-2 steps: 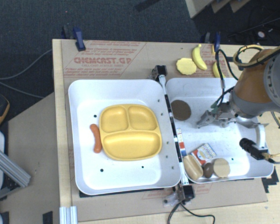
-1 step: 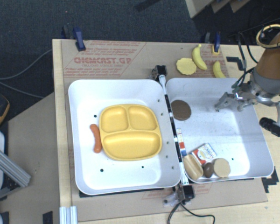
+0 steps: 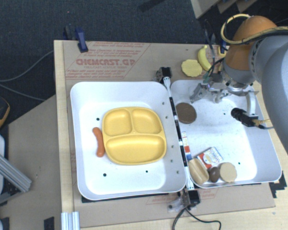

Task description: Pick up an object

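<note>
Right bin's (image 3: 259,169) middle lies open between the brown disc (image 3: 186,112) and food cluster (image 3: 212,168).

I read red print on the cardboard sheet (image 3: 105,61) behind the bins: big letters "CHEMCAST GP", probably, since the end is faint. Smaller red lines above and below it are too blurred. The small packet (image 3: 210,156) has markings, illegible.

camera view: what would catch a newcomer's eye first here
Most striking is the yellow divided plate in the middle of the left bin, with a small orange sausage lying just off its left edge. Next comes the grey arm with its orange band over the far end of the right bin, gripper near a brown round disc.
</note>
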Robot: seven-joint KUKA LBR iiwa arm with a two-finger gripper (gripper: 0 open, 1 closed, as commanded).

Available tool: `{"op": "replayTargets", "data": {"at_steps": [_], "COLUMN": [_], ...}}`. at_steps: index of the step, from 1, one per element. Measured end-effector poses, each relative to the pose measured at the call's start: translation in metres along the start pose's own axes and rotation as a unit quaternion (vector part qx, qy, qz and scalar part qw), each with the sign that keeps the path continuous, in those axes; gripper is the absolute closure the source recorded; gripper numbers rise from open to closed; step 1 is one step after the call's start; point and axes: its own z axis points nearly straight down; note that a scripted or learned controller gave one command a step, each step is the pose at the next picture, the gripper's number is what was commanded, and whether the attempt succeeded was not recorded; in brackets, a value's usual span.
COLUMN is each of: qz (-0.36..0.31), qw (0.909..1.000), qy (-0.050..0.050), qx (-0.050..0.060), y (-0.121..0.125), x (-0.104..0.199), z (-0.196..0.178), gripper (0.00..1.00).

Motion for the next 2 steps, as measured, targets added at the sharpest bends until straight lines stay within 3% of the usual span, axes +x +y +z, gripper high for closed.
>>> {"op": "replayTargets", "data": {"at_steps": [1, 2], "qz": [0.003, 0.006], "qw": [1.0000, 1.0000], "qy": [0.000, -0.001], "qx": [0.004, 0.005], "y": [-0.016, -0.046], "x": [0.040, 0.033], "z": [-0.001, -0.001], "gripper": [0.00, 0.00]}}
